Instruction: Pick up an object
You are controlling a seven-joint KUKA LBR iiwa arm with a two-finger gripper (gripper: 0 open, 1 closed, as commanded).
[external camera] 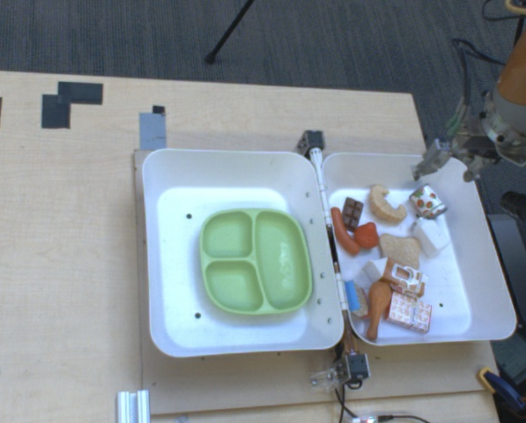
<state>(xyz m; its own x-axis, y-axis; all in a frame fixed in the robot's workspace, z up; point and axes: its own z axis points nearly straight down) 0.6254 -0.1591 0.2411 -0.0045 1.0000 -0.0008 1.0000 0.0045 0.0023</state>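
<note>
The gripper (440, 159) hangs at the far right corner of the right bin (490, 263), over its far rim, and whether it is apart or together I cannot tell, since the metal parts at its tip blur into one another. Nothing is visibly held in it. The orange band of the arm (522, 69) rises above it at the right edge of the scene.

The objects to pick from all lie in the right bin, crowded toward its left and middle. Nearest the gripper is a small white cup with red marks (427, 203), just near and left of the tip, with a white block (432, 234) beside it. Further left lie a curved bread-coloured piece (387, 204), a brown chocolate square (353, 210) and a red sausage (344, 231) hard against the divider wall. Toward the near side sit a slice of bread (402, 250), a drumstick (376, 305), a blue piece (352, 296) and a red and white carton (410, 312).

The right side of this bin's floor is bare, leaving open room along the right wall.

The left bin (157, 263) holds a green divided plate (255, 262) in its middle, with bare white floor all around it.
</note>
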